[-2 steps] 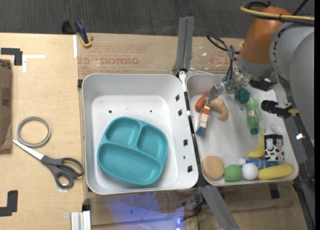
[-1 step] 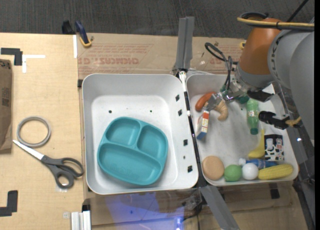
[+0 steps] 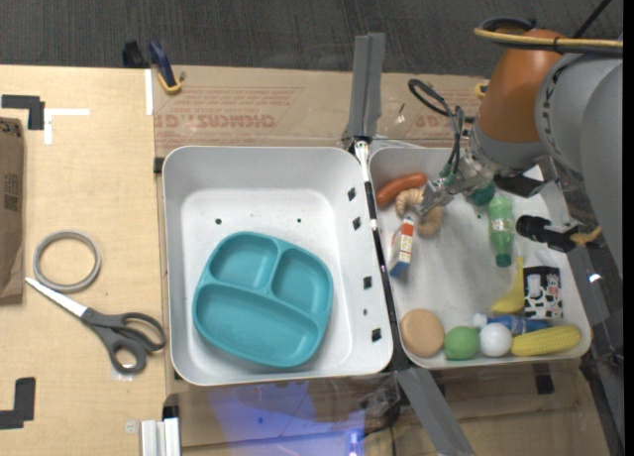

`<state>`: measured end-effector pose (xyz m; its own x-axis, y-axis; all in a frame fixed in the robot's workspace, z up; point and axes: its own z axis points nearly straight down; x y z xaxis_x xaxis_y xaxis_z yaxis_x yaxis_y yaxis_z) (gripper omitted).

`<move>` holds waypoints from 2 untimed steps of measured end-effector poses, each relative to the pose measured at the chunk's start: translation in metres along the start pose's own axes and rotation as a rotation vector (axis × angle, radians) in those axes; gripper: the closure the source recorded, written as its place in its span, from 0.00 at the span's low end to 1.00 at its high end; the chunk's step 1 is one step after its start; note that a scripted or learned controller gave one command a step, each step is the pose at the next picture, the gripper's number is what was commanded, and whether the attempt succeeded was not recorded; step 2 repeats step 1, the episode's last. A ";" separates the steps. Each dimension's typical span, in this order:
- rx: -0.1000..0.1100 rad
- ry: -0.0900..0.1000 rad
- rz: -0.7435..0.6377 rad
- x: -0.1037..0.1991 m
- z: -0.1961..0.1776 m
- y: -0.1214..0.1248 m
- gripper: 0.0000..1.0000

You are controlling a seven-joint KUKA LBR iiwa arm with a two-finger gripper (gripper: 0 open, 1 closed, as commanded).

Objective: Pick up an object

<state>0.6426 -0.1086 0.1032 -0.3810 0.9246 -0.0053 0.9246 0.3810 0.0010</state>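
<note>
Tan, light toy is lying under the hovering tool, grip state unclear; narrow middle looks easiest to pinch.

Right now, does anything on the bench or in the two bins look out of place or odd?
Nothing looks spilled or broken. The teal plate lies flat but turned askew in the left bin. The toys in the right bin are loosely scattered, with several crowded along its near edge. Scissors and a tape roll lie outside the bins.
</note>
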 end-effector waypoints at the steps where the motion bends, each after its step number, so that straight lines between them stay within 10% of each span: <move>1: 0.001 0.003 0.160 0.052 -0.090 0.040 1.00; 2: 0.001 0.003 0.160 0.052 -0.090 0.040 1.00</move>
